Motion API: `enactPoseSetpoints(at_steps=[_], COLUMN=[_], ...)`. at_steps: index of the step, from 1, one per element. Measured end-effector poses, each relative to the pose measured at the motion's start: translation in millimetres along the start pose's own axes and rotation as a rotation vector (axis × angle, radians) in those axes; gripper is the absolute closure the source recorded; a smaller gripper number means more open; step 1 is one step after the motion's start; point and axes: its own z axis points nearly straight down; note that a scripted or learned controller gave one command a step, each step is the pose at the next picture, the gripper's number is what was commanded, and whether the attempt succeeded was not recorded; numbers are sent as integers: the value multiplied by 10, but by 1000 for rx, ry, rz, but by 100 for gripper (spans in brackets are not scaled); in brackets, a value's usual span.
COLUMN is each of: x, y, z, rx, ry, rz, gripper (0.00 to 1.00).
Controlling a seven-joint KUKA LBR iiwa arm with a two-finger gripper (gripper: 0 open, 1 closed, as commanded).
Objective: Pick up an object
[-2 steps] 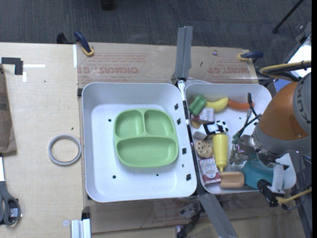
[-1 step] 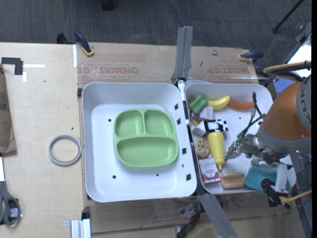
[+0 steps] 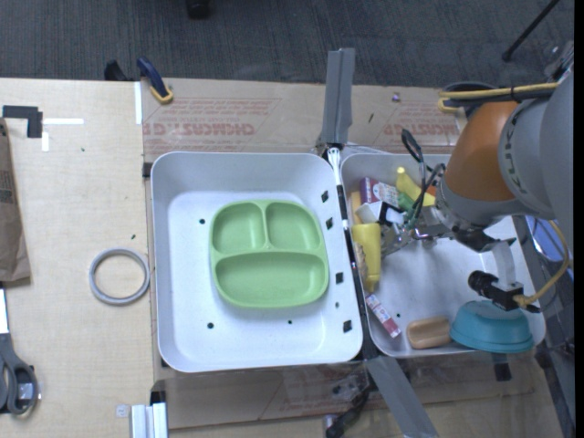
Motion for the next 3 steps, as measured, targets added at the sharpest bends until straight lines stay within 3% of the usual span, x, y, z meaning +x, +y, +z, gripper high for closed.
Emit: enactPoseSetpoints(at_steps=[1, 2, 3], x=[-233, 26, -533], y=[414, 501, 834], z=[13, -1005, -246], rx=[25, 0, -10], ry=[14, 1, -2], rz=[-127, 41, -4], gripper=[0, 0, 0])
